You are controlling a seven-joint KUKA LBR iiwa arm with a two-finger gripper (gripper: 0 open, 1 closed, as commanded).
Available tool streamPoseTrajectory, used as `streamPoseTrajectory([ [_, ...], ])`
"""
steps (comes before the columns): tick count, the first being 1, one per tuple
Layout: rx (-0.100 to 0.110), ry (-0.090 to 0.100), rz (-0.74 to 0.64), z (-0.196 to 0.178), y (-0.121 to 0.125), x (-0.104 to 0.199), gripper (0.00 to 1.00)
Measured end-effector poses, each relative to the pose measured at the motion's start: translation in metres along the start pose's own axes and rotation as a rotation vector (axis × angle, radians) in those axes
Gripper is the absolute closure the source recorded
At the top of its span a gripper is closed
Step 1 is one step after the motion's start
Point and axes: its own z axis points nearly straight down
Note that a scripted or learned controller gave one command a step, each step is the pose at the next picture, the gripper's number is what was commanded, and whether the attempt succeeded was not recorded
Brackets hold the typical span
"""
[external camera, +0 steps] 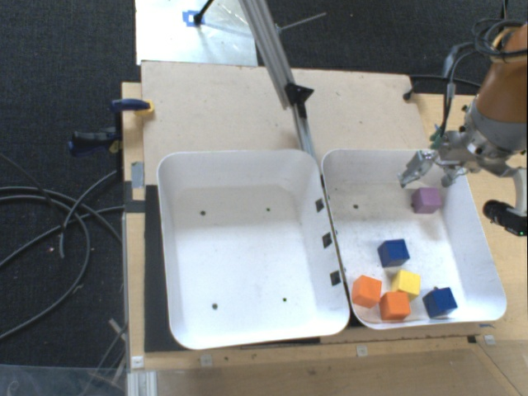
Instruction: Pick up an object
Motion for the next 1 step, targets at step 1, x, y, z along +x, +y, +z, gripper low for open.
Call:
streamPoseTrajectory([
  [1, 0.010, 0.003, 0.000, 0.1095, -0.0471, 0.0470, 0.00],
])
